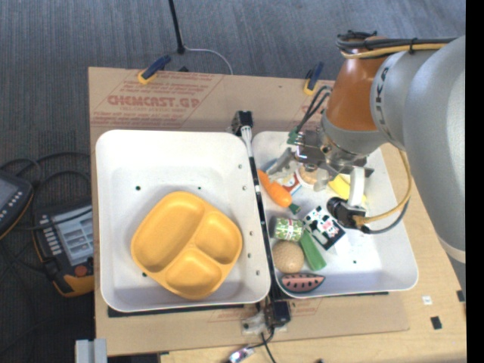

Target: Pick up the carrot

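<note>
Cardboard-topped bench (pixel 151 100), two white bins (pixel 121 150), grey carpet (pixel 76 21)

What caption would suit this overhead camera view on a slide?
Robot arm's tool over the right bin of toy foods, near the orange carrot; yellow divided plate in the left bin.

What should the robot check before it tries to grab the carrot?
1. Carrot in sight, at the right bin's left wall: ok.
2. Pincer above the right bin, close to the carrot: ok.
3. Carrot between the pincer's fingers: cannot tell; the wrist hides them.
4. Room around the carrot: not ok; it lies against the bin wall with small toys crowding it.
5. Yellow tray out of the way in the left bin: ok.
6. Watermelon slice and green can away from the carrot: ok.
</note>
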Robot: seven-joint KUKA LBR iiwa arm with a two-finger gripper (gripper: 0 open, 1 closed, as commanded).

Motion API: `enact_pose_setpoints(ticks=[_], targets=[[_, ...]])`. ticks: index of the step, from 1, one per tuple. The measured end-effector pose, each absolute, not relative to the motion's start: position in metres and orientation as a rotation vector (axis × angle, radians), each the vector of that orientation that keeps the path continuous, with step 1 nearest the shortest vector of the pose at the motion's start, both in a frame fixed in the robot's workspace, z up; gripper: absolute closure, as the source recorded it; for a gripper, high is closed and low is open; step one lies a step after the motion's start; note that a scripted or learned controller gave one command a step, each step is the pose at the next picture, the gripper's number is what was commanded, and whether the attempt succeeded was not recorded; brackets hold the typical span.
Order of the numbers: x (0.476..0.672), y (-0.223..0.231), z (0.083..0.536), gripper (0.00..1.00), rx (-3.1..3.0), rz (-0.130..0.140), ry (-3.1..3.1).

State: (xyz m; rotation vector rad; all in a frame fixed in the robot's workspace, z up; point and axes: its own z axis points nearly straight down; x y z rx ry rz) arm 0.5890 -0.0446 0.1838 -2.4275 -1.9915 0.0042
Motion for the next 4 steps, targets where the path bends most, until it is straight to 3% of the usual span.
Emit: enact_pose_setpoints(ticks=[2,3,4], targets=[[0.589,-0.045,0.184,0.00,-2.428,0.004,-1.991],[0.586,-0.090,0.093,0.00,-2.403,0.001,-2.024],[0.586,-0.091,0.103,1.00,-2.404,0.003,-2.024]])
